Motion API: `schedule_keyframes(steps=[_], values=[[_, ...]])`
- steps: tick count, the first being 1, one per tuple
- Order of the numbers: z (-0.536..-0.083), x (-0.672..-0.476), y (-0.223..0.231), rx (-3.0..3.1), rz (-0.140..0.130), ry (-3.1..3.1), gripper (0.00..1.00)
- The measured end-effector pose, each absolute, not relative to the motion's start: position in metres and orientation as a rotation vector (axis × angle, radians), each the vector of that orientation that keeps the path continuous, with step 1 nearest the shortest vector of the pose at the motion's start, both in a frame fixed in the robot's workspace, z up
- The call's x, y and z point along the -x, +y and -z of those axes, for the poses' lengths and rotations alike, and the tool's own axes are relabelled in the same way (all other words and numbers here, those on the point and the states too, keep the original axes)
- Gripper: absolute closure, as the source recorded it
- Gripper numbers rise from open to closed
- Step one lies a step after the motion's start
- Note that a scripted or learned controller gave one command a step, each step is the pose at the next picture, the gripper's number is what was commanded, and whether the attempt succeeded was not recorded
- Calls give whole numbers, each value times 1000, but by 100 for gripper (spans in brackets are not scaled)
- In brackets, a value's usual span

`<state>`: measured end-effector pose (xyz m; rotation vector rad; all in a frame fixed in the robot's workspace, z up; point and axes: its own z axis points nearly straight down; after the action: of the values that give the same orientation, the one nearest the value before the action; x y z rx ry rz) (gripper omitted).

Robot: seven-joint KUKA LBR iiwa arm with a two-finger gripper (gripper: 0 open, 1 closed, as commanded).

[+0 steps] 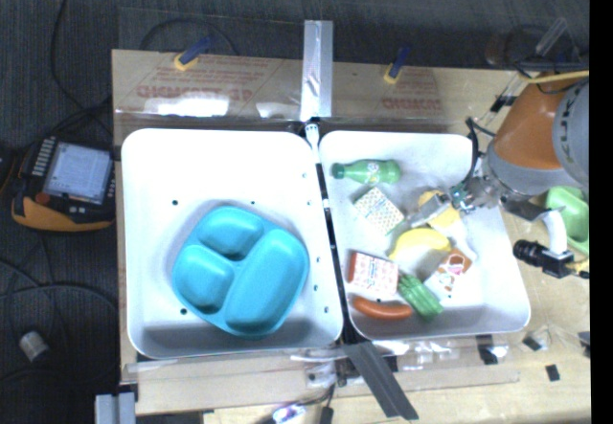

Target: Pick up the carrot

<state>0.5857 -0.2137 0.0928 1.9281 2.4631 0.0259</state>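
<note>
Orange and green, the carrot (pixel 395 303) lies along the near edge of the right bin (pixel 498 317), its leafy end touching a red carton (pixel 371 274). I see the gripper (pixel 448 200) low over the same bin beside the banana (pixel 420 242), well apart from the carrot; I cannot tell how its grip stands. A blue tray (pixel 241 268) sits in the left bin (pixel 153 183)

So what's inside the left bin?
The left bin holds a blue divided tray, its three compartments bare. The bin floor beneath the tray is covered, so nothing there can be checked.
</note>
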Motion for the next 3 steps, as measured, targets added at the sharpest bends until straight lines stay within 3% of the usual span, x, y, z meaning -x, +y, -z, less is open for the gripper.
schedule_keyframes(steps=[1,2,3], values=[[-162,-627,-221,-1827,-3,2555,0],[-179,-615,-221,-1817,-3,2564,0],[-179,-591,-210,-1829,-2,2556,0]])
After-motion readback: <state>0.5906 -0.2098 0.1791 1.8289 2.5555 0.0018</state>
